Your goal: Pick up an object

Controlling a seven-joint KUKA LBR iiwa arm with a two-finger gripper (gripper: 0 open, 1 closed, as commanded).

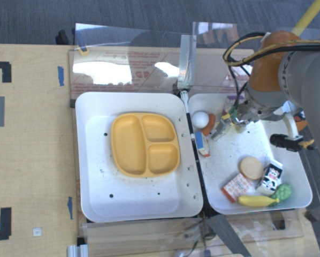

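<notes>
Over the right bin, the arm reaches in and its jaws hang near the white egg — whether they're parted or gripping, I can't tell. Left bin carries the yellow divided plate; banana lies at the front.

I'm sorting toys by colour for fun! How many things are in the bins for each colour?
Yellow: 2, the divided plate and the banana
White: 2, the egg and the small carton
Tan: 1, the round bun
Pink: 1, the little box
Green: 1, the leafy vegetable
Blue and white: 1, the tube
Total: 8
</notes>
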